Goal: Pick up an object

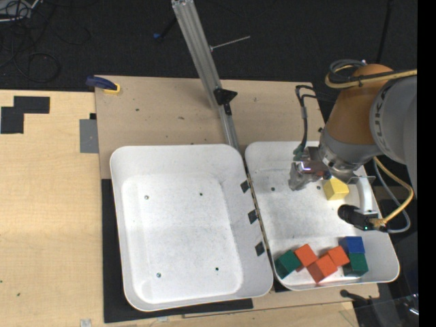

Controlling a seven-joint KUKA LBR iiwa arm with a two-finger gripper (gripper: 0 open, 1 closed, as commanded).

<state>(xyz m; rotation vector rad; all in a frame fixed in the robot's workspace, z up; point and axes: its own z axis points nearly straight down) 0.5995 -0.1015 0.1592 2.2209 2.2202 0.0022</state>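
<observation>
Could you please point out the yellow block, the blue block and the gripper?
yellow block [336, 189]: camera view, its top face.
blue block [353, 244]: camera view, its top face.
gripper [299, 180]: camera view, its lower tip.

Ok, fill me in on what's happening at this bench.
A grey KUKA arm reaches in from the right over the right bin, its gripper low near the bin floor. A yellow block lies just beside it. Orange, green and blue blocks are clustered at the bin's near edge. Nothing looks picked up yet.
</observation>
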